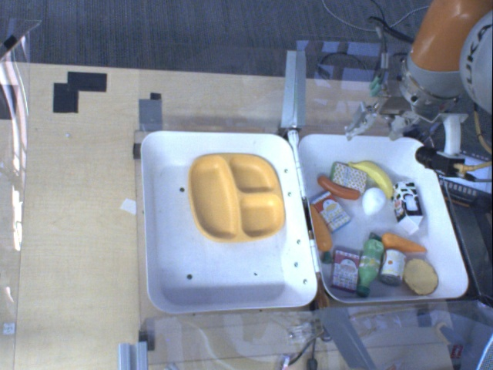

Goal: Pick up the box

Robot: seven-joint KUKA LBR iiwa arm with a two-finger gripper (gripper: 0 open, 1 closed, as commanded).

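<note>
a: honestly, the worry is which box gets taken. the right bin is crowded, and the small box with the reddish label lies at about seven o'clock in it, pressed up against a green bottle on its three o'clock side.

b: so the fingers could land on the bottle too?

a: that's my guess. a can sits just past the bottle, and an orange carrot lies above them. little room for a clean descent. a finger could come down on top of a neighbour and shove the box into the bin wall.

b: where is the hand?

a: the hand hovers at twelve o'clock, over the far rim of the right bin, well apart from that box. its two fingers look spread apart, with nothing between them.

b: are there other boxy things?

a: yes. a checkered carton beside the banana, a flat red and blue pack near the centre wall, and a cow-patterned milk carton at three o'clock. any of them could be mistaken for the target.

b: and the left bin?

a: it holds a yellow divided tray, out of the way. an egg, a sausage and a potato add to the clutter on the right, all on the wooden counter.
</note>
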